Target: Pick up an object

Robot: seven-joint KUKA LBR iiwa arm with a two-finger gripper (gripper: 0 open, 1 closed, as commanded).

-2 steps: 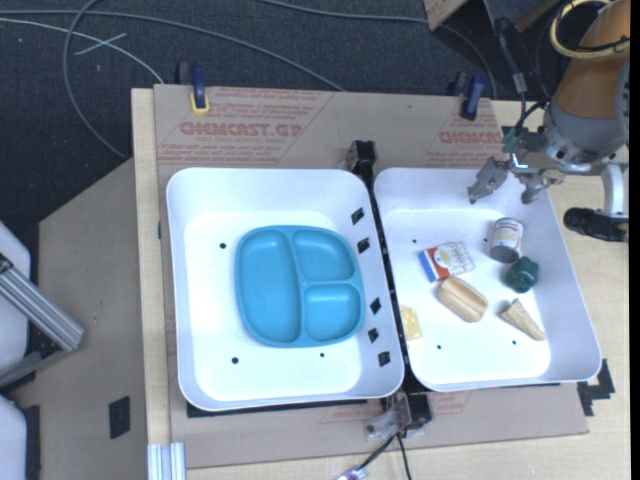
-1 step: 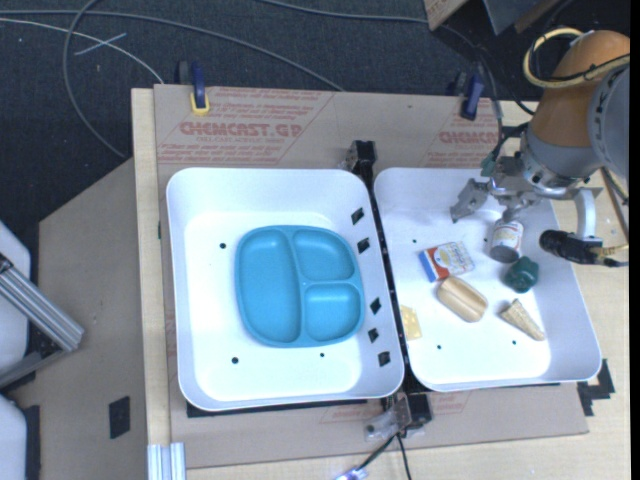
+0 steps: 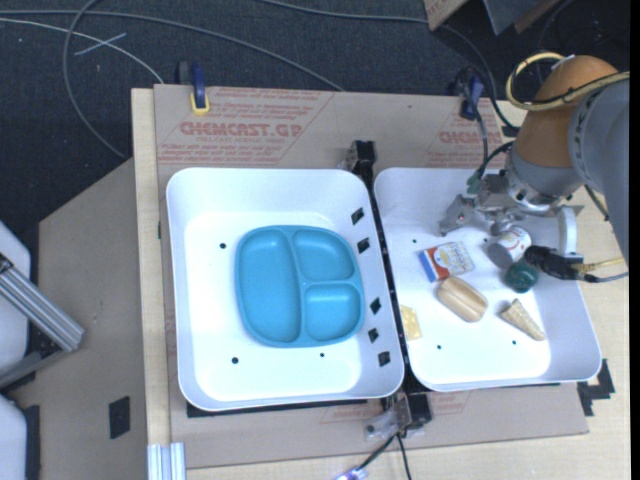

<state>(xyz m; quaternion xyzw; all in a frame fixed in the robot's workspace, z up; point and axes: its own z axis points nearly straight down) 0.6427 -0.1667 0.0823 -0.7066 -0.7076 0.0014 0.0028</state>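
Camera view: arm (image 3: 575, 118) reaches in from the right, gripper (image 3: 497, 230) low over the upper part of the right bin (image 3: 425, 363). Whether it is open or clamped on anything cannot be told; wrist hardware hides that, so no hold claimed. Step in hand looks like the descent onto a target. To do it well, pick one isolated item, centre over it, come straight down and close across its narrow side; items are clustered, so a skewed approach would likely shove neighbours. Candidates: small white round piece (image 3: 513, 240) right under the gripper, grey lump (image 3: 499, 254) touching it, dark green object (image 3: 521, 276) just below-right. Red-white-blue packet (image 3: 447, 261) lies just left-below, flat, probably hard to pinch. Tan bread-like roll (image 3: 462, 299) sits nearer the bin's middle, well separated, likely the easiest grab. Tan wedge (image 3: 524, 318) to its right, small yellow bit (image 3: 410, 323) by the bin's left wall. Left bin (image 3: 200, 368) holds a blue divided tray (image 3: 298, 285), well apart from the gripper.
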